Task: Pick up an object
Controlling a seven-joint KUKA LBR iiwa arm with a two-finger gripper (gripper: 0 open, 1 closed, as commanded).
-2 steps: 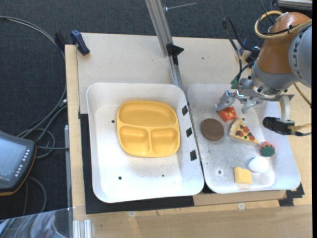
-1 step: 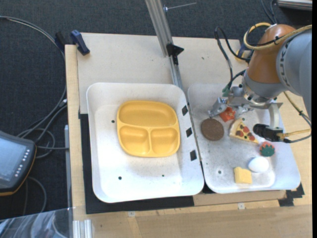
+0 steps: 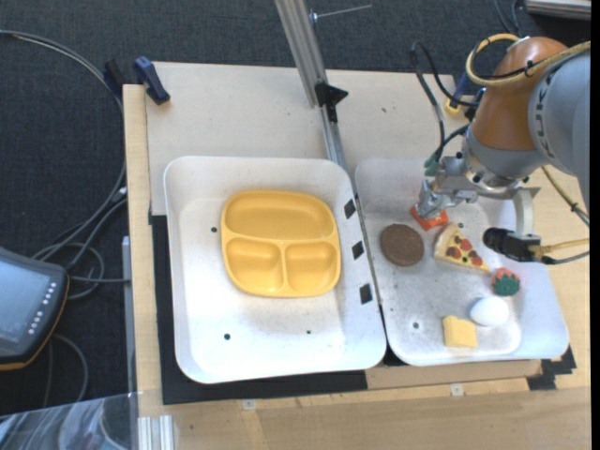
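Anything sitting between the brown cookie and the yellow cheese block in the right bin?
No. In the camera view, the stretch between the brown cookie and the cheese block is bare speckled bin floor. The pizza slice lies off to the side.

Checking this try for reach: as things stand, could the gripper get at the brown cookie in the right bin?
Probably yes. The gripper is low in the right bin, close beside the brown cookie, which lies flat with bare floor around it; the pizza slice lies apart.
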